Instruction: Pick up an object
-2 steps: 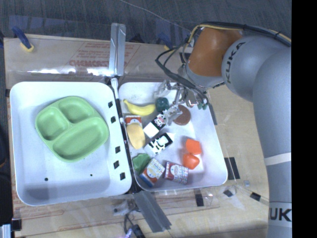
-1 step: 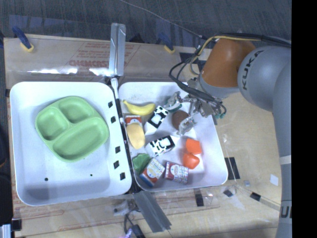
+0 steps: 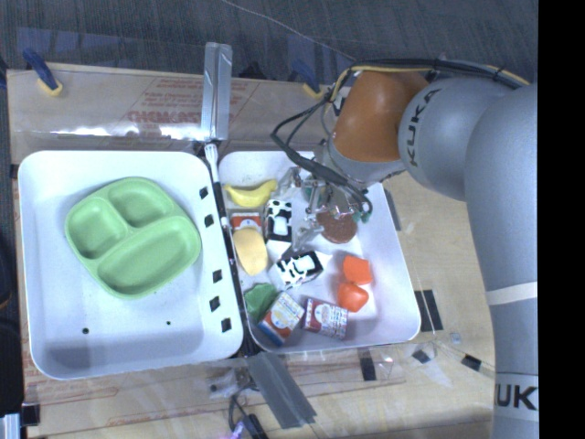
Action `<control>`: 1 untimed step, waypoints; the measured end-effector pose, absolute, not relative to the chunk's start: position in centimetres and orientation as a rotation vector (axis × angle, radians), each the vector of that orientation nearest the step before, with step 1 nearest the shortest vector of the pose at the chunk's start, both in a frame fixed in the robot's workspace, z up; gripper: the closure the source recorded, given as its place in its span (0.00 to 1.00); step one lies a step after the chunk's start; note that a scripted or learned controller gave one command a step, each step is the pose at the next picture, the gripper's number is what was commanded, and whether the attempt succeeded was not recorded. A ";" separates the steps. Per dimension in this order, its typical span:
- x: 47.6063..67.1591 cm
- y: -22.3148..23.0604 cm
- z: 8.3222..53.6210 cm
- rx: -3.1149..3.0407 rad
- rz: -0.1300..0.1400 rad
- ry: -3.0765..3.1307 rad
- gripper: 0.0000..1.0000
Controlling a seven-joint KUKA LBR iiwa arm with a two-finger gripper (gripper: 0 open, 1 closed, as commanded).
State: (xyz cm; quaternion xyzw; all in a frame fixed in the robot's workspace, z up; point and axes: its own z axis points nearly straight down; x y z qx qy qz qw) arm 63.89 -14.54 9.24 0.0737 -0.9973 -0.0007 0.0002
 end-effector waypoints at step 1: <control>60.1 -21.1 10.9 0.004 0.000 -3.141 0.00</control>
